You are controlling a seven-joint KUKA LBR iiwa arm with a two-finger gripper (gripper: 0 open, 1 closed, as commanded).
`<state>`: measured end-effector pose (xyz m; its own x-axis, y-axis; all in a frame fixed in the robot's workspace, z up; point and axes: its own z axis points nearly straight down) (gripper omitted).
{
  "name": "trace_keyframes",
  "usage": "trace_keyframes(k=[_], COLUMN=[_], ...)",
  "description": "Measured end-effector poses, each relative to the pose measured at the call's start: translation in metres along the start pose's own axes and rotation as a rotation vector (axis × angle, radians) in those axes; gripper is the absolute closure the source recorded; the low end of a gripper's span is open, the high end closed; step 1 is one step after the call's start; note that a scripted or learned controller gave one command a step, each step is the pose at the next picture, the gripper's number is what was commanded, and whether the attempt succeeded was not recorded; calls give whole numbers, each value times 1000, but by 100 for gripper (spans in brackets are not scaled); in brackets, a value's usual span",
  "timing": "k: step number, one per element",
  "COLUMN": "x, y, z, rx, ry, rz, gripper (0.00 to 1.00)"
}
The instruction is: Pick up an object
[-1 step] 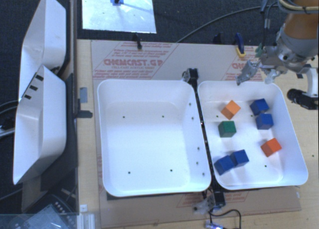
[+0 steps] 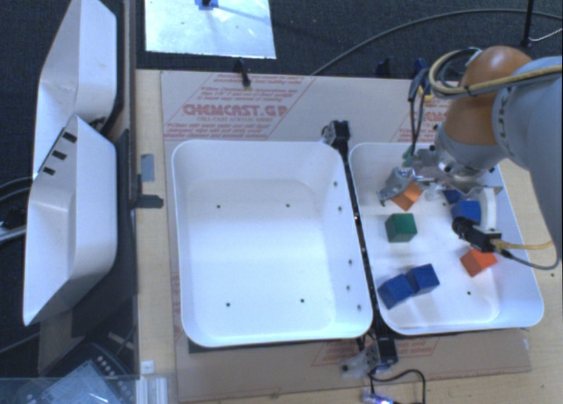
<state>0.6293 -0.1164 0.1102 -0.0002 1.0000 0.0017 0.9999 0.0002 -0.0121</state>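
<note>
My gripper (image 2: 398, 189) is low in the right bin (image 2: 519, 305), near its back left part, reaching in from the right. An orange block (image 2: 406, 199) sits right at the gripper's tip, partly covered by it; whether it is gripped cannot be made out. A green cube (image 2: 400, 227) lies just in front of it, apart from the gripper. Two blue blocks (image 2: 408, 283) lie side by side toward the front of the bin. A second orange block (image 2: 478, 261) lies to the right, and a blue block (image 2: 466, 210) lies under the wrist.
The left bin (image 2: 189, 217) lies beside the right one, with a black divider (image 2: 354, 217) between them. White trays (image 2: 70, 173) lean at the far left. A metal plate (image 2: 207, 6) lies behind the bins.
</note>
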Motion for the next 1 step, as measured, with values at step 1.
trace_keyframes(k=[1], x=[32], y=[2], z=[25], rx=[-11], ry=[-1], rz=[32], gripper=[0])
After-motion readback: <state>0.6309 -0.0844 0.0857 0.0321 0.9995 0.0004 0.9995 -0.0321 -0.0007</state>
